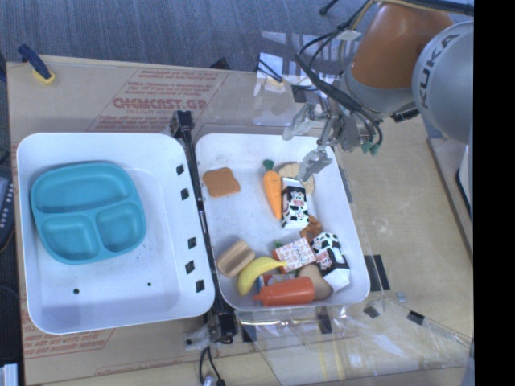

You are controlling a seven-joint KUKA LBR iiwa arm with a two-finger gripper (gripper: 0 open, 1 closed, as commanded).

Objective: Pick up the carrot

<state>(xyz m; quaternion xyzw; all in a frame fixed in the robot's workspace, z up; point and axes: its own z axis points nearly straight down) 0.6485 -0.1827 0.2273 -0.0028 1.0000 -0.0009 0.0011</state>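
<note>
The carrot [273,193], orange with a green top, lies lengthwise in the upper middle of the right bin [211,153], green end pointing to the far wall. A cow-print carton [295,203] lies against its right side. My gripper [305,145] hangs over the bin's far right corner, just up and right of the carrot's green end. Its fingers [312,165] are spread open with nothing between them, and the lower one sits over a beige round item [287,170] beside the carrot top.
An orange toast square [221,182] lies left of the carrot. The bin's near end holds a bun [235,257], a banana [257,270], a red sausage [286,292], a small box [294,253] and a second cow-print carton [330,254]. A blue divided plate [87,210] sits in the left bin [105,304].
</note>
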